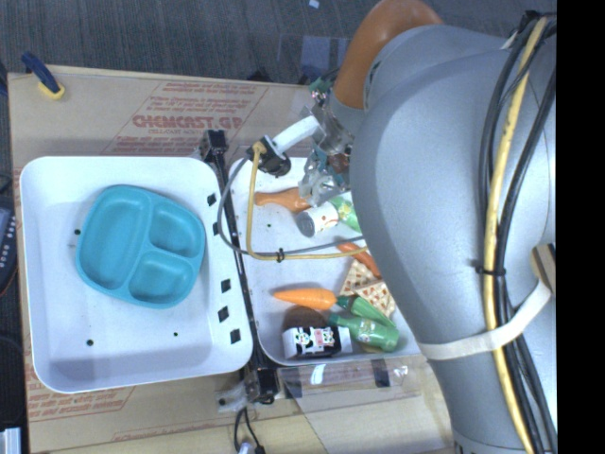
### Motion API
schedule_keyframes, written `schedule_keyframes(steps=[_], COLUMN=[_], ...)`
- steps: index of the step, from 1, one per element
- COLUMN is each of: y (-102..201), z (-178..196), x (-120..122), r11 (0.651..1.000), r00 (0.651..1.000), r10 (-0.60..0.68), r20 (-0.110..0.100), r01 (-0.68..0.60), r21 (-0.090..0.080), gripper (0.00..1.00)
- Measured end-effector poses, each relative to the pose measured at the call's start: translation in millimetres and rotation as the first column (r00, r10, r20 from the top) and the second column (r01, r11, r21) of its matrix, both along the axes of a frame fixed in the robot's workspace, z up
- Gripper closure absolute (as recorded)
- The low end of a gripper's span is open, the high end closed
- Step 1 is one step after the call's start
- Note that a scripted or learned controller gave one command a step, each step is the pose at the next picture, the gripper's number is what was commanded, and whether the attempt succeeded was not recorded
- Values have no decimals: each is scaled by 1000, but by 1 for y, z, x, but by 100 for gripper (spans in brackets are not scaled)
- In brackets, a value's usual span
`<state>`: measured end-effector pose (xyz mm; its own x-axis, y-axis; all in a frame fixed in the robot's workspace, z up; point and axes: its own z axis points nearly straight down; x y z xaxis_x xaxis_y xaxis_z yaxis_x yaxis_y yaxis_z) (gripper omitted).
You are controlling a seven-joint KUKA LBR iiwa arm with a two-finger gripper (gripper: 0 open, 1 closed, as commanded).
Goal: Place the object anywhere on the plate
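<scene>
On the left, the blue plate (140,245) lies in the left bin (43,282), with three compartments and nothing on it. It sits toward the back-left of that bin, well apart from the divider between the two bins.

Across the divider, the right bin (274,343) is crowded. An orange carrot (305,298) lies near the middle, just beside a waffle piece (367,291) and a green object (371,327). A small black-and-white carton (313,340) rests at the front edge. A yellow cable (284,251) loops over the bin floor.

Further right and back, the hand (324,173) is low in the right bin among a small white cylinder (319,218) and an orange-tan piece (282,198). The arm's bulk covers much of it, so I cannot tell how far the hand is spread or whether it has hold of anything. Which item is the target is also unclear; I judge it to be one of those beside the hand.

The risks, as I judge them: the clutter may let the hand close on two things or nudge the target aside; the cable may snag on the lift; and a weak grip could drop the item while crossing the divider, short of the plate.
</scene>
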<state>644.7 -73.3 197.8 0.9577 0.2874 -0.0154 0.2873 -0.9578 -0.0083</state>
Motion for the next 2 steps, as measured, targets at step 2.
schedule_keyframes(steps=[2], y=[80], z=[-7], x=[-52], r11=[940], r00=[940], r10=[340], r20=[6], r01=[-340], r21=[5], gripper=[100])
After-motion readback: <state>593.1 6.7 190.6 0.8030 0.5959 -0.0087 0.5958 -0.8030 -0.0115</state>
